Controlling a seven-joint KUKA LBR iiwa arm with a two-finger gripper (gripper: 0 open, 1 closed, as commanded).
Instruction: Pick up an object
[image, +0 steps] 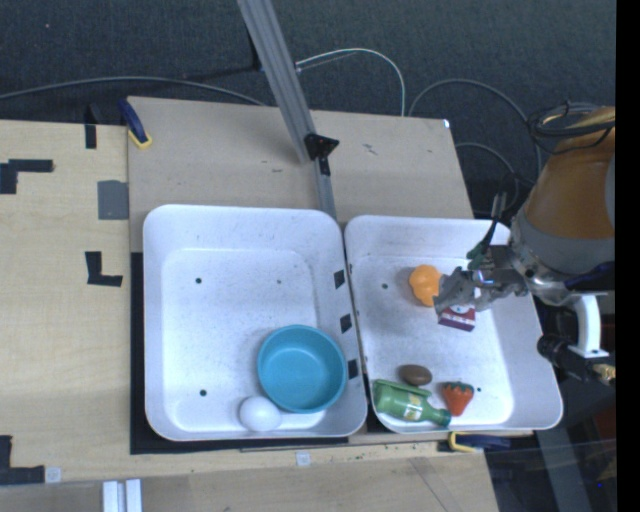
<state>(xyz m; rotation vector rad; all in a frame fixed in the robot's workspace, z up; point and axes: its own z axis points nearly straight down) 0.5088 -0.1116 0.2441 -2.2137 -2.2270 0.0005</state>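
Pale wooden table under everything, carrying two shallow white plastic bins pushed edge to edge, probably so a program can shift items from one to the other. Left white bin holding a round blue plastic bowl at about five o'clock, with a small white ball touching its rim at seven o'clock, both settled against the near wall. Right white bin holding the smaller clutter. Grey arm with orange band reaching in from three o'clock, wrist bent low over the bin's upper middle. Claw down among the items; cannot tell whether its fingers stand apart or together, the tips being blurred against what lies under them.

Likely target: a small white and dark red flat packet lying just at six o'clock of the claw, seemingly touching it. Orange rounded fruit-like toy just beside the claw at nine o'clock. Along the bin's near edge, at six o'clock: a green plastic bottle lying on its side, a small red strawberry toy beside its neck, and a small brown oval lump just above. Nothing lifted clear yet, judging from the lie of things.
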